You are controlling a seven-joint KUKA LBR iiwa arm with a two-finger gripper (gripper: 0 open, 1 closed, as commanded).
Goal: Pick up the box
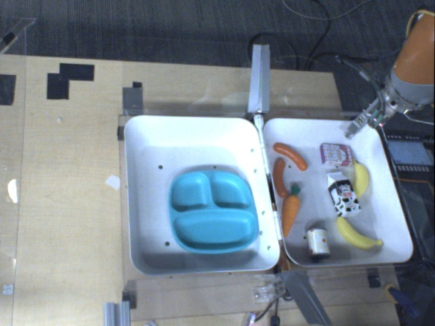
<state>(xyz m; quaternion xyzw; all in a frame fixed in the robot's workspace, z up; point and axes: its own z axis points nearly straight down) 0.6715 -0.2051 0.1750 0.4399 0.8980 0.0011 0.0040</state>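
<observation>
The hand (358, 125) hovers at the far right corner of the right bin (401, 246), above the rim and well apart from everything inside; it is too small and blurred to tell whether it is wide or narrow, and nothing shows in it. The left bin (139, 182) carries a blue tray (213, 211). The right bin holds 2 sausages (290, 156), a carrot (290, 211), a can (317, 242), 2 bananas (358, 233) and 2 carton-like things: a pink box (337, 155) near the far wall and a black-and-white box (344, 194) just nearer the camera, touching or nearly touching the upper banana (361, 178). The task does not say which box is meant; the pink one lies closest to the hand and has free room on most sides, so it looks the easier target. It lies flat, its long axis running roughly left to right across the bin, slightly tilted. The black-and-white one has its long axis running from far to near, leaning a little to the right. To do the approach well, the hand should travel over the chosen box, turn so that it closes across the short side, then descend straight. For the black-and-white box, mind the banana beside it, which could be caught or nudged.
</observation>
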